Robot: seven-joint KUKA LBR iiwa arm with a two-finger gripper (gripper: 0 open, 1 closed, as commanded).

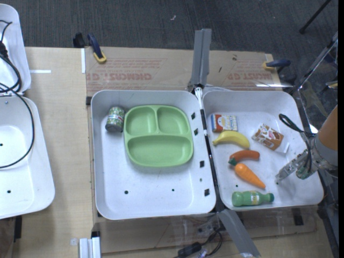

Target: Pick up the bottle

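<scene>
Left white bin [102,160], centre-left of frame:
- small cylindrical can with green patterned label [114,119], lying in upper-left corner of bin, just beside plate's left edge
- light green plastic divided plate with three compartments [158,136], flat in upper middle of bin, long compartment toward bottom of frame

Grey metal divider post [201,58], upper centre of frame, rising from seam between bins

Right white bin [252,98], centre-right of frame:
- small white carton with red and orange print [224,122], upper-left part of bin, lying flat
- yellow banana [231,138], just below carton, curved, ends pointing downward
- orange-red sausage-shaped toy [244,156], middle of bin, below banana
- orange carrot with green tip [249,175], just below sausage-shaped toy, angled toward lower right
- green plastic bottle with yellow label and green cap [252,198], lying on its side along bottom edge of bin, cap pointing right, below carrot and apart from it
- white and orange-brown printed packet [268,136], upper-right part of bin, tilted

Two-finger gripper [293,169], right edge of frame, low over right side of right bin, up and right of bottle, well apart from it; state of jaws impossible to tell, nothing seen between them
</scene>
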